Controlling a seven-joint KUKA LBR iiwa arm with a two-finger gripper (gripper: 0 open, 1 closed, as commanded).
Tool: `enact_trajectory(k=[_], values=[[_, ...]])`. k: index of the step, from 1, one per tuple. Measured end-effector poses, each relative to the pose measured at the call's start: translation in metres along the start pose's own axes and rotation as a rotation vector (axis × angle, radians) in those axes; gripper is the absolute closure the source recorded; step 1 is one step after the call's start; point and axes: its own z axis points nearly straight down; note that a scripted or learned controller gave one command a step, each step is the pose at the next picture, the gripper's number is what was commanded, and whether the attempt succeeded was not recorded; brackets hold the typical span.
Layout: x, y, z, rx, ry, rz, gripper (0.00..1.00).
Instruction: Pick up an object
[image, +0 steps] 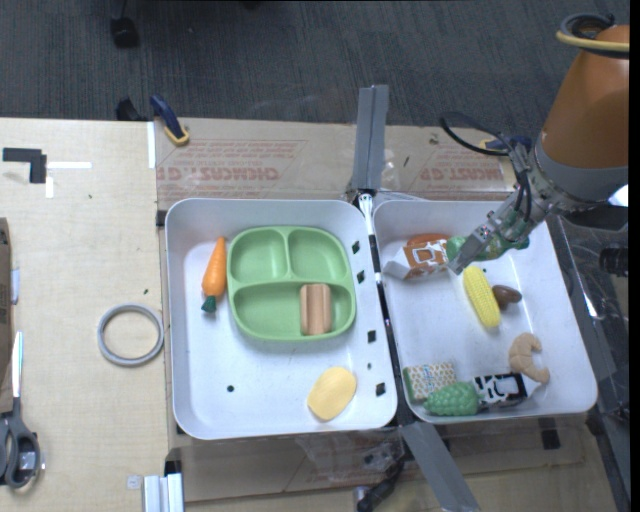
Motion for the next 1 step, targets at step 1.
enact_trajectory(k=[1], values=[[-0.0006,0.0293,0.0461,0.003,0.002,0.125,1.00]])
